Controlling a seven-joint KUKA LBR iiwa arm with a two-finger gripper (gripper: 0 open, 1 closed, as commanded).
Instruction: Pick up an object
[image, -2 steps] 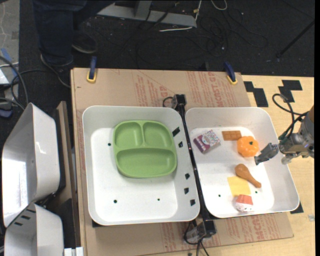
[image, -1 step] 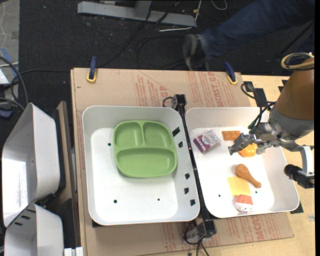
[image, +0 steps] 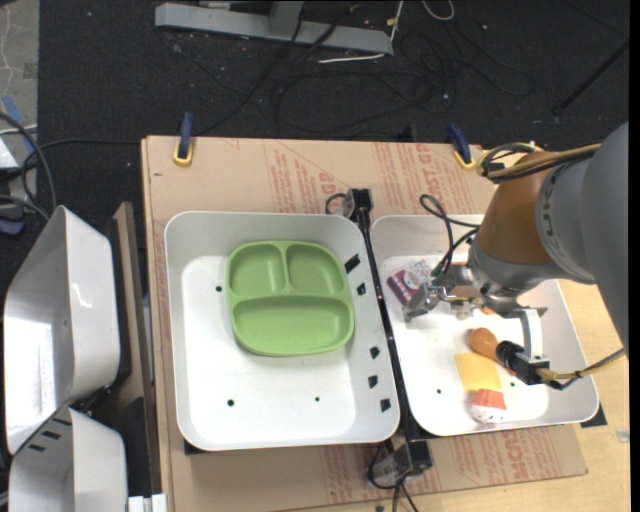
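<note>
The claw (image: 428, 300) hangs low over the right bin (image: 575, 320), near that bin's left wall; whether it is released or clenched I cannot tell, and nothing shows gripped in it.

Closest to the claw, just up and left of it and perhaps touching, lies a purple packet (image: 406, 281). It looks like a thin, light pouch: soft, crinkly, likely slippery, and flat enough that a pinch from above may slide off. Taking it across a raised edge or fold seems best.

Down and right of the claw sits a small orange ball (image: 483, 341), rounded and probably light; it would tend to roll, so the pinch should close across its middle. Just below that lies a yellow block (image: 478, 371), flat-sided and stiff-looking, the easiest to take across its narrow width. Below the block is a small red-and-white piece (image: 488, 404), too small to judge.

Far to the claw's left, in the left bin (image: 200, 400), rests a green tray (image: 290, 297), wide, shallow and rigid; only its rim offers a hold.
</note>
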